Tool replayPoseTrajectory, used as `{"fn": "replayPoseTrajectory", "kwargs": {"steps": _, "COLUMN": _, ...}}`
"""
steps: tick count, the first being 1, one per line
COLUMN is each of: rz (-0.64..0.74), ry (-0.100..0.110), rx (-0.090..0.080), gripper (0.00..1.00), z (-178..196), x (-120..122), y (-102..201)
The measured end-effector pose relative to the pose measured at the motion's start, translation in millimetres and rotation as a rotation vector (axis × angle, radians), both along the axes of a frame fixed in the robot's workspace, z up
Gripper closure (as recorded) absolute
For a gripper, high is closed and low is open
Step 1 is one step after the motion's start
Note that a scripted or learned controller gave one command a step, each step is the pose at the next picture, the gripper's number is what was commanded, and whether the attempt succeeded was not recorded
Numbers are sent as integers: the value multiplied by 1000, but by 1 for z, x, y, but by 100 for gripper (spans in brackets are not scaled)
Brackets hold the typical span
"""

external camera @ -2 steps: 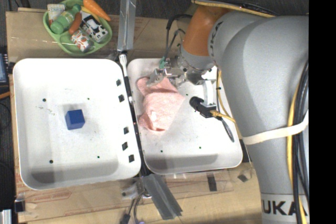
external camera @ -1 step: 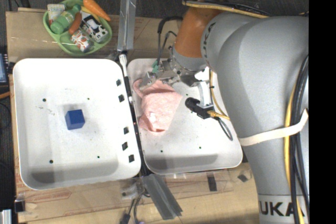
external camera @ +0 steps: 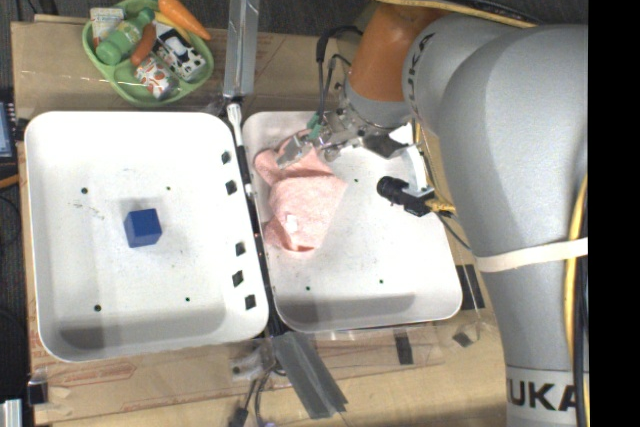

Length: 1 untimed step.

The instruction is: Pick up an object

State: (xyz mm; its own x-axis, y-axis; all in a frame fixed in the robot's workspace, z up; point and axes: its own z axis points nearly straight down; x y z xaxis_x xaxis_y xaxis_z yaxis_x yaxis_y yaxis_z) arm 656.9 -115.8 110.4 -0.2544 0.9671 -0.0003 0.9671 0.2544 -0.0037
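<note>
Two white bins (external camera: 60, 215) on a cardboard-covered bench (external camera: 300, 50); gripper (external camera: 305, 143) state unclear.

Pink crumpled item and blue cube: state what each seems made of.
Pink crumpled item: looks like soft matte cloth, judging by its folds and limp sprawl. Blue cube: seemingly rigid foam, wood or plastic; crisp edges, dull even colour, material uncertain.

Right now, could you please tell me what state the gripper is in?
Gripper: over the pink cloth in the right bin; open or shut cannot be told.
</note>
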Motion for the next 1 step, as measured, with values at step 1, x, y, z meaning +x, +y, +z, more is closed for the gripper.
{"fn": "replayPoseTrajectory", "kwargs": {"steps": 1, "rz": 71, "ry": -1, "rx": 2, "gripper": 0, "z": -20, "x": -10, "y": -25}}
